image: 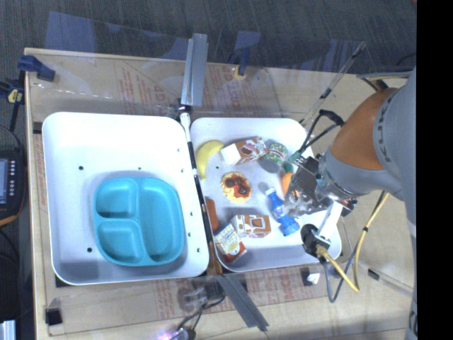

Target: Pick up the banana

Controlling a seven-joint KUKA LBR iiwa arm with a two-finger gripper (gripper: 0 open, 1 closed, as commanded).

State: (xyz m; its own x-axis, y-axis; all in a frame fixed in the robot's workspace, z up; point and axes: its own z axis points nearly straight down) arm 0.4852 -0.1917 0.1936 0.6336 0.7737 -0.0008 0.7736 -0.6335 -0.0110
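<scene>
Banana (207, 157) tucked in right bin's (294, 127) far left corner, against the divider; gripper (301, 193) low over clutter at the right side, well apart, grip state impossible to tell, nothing visibly pinched

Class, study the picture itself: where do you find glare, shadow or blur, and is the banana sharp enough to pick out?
In the camera view, pale reflections streak the clear sheet behind the bins; the blue tray casts a soft shadow on the left bin; the banana reads clearly against the right bin, though small items near the gripper look soft and blur together.
</scene>
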